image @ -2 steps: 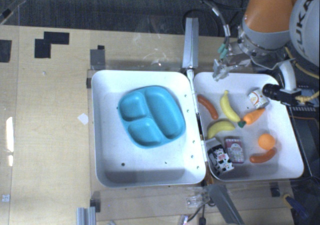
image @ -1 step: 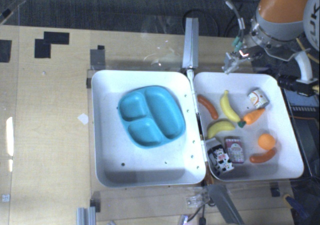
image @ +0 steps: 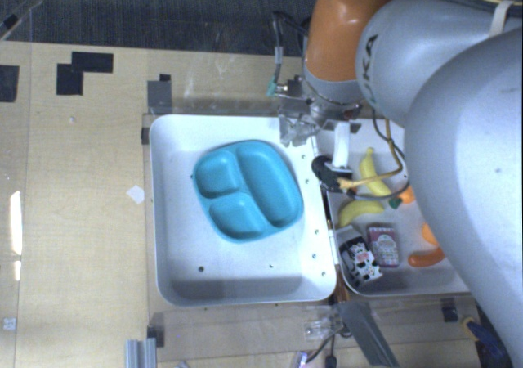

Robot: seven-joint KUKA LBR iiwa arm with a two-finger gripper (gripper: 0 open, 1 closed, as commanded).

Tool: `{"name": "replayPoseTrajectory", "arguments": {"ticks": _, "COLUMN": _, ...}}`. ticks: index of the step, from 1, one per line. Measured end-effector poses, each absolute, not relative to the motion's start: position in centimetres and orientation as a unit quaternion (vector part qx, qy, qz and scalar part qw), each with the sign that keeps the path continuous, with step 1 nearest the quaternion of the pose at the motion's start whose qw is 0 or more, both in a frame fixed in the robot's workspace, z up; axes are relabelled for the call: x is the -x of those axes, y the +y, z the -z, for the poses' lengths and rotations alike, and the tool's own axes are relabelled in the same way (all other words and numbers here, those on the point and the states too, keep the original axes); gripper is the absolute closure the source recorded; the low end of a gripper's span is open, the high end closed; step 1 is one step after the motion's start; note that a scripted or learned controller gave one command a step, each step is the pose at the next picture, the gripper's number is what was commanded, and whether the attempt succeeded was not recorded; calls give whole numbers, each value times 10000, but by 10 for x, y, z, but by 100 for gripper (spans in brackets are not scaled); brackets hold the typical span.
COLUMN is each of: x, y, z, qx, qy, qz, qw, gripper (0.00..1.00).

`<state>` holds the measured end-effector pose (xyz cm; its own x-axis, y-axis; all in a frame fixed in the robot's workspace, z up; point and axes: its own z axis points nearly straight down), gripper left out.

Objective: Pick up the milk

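The milk (image: 359, 260) is a small white carton with black cow patches, lying at the front left corner of the right bin (image: 392, 286). My gripper (image: 300, 129) hangs over the divide between the two bins, near their back edge and well behind the milk. The orange-banded wrist (image: 343, 31) rises above it, and the arm covers much of the right bin.
A blue divided plate (image: 248, 188) lies in the left bin (image: 176, 219). In the right bin are two yellow bananas (image: 372, 178), a dark red box (image: 384, 245) next to the milk, and an orange piece (image: 425, 258). A black cable (image: 327, 172) hangs by the bananas.
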<state>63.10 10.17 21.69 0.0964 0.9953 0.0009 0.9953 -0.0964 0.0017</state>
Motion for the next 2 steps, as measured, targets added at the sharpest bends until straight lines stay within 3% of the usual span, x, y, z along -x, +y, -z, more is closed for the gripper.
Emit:
{"name": "replayPoseTrajectory", "arguments": {"ticks": 1, "x": -658, "y": 57, "z": -185, "qx": -7961, "qy": 6052, "qz": -12, "qw": 8, "gripper": 100}}
{"name": "replayPoseTrajectory", "arguments": {"ticks": 2, "x": -669, "y": 8, "z": -297, "qx": -9133, "qy": 4072, "qz": -28, "qw": 14, "gripper": 100}}
